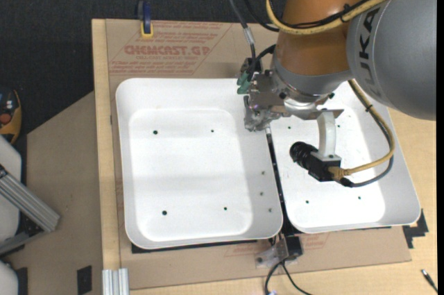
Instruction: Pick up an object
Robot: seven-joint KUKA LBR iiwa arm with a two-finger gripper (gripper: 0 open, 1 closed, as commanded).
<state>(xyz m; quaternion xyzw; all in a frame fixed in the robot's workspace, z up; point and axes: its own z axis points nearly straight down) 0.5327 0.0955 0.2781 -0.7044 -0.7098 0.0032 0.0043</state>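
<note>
Lettering in faded red, reading "CHEMCAST G.P", runs across the brown board (177,44) in the upper middle of the frame, above the two bins; smaller print beneath it is too faint to read. Part of the word "KUKA" shows in dark letters on the grey arm (399,44) at the upper right, cut off by the arm's curve. A blue clamp (145,17) grips the board's top edge at upper left.

The left bin (187,162) fills the centre-left of the frame, and the right bin (347,196) lies touching beside it. The gripper (255,106) hangs under the orange band (322,2), over the seam between the bins near their upper edge. Whether its fingers are apart or together I cannot tell. A small green thing (242,83) sits at the gripper's upper left side; what it is I cannot tell.
</note>
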